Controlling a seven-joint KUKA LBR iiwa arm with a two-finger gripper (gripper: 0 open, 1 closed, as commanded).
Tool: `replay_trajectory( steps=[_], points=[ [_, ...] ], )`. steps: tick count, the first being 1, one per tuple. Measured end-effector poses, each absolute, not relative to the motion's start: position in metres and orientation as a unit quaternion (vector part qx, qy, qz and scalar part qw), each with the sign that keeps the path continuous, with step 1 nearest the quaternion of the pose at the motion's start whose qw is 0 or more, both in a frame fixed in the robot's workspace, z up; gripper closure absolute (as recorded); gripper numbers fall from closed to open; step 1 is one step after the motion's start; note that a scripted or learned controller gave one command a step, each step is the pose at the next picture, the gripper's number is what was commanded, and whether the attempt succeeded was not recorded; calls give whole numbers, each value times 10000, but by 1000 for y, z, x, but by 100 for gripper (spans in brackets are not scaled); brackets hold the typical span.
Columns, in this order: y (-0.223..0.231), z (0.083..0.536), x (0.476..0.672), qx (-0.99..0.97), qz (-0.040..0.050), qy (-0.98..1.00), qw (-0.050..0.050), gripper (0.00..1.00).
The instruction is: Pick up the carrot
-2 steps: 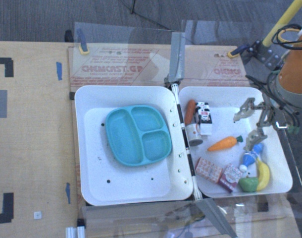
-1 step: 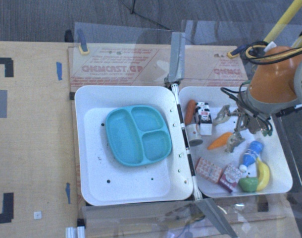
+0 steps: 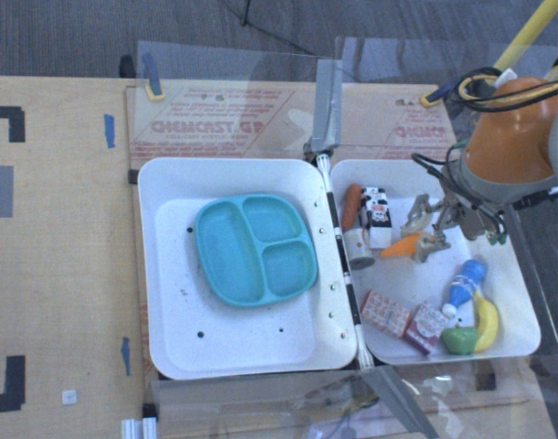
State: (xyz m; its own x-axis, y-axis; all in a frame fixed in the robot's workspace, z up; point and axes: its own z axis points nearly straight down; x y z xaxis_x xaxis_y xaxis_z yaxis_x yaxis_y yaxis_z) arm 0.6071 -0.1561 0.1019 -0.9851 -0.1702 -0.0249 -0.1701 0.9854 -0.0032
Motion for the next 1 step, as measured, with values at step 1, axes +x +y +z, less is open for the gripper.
replay_trajectory(
  steps=[1],
  points=[
    [-140, 186, 606, -657, 0, 9978, 48, 100]
  ],
)
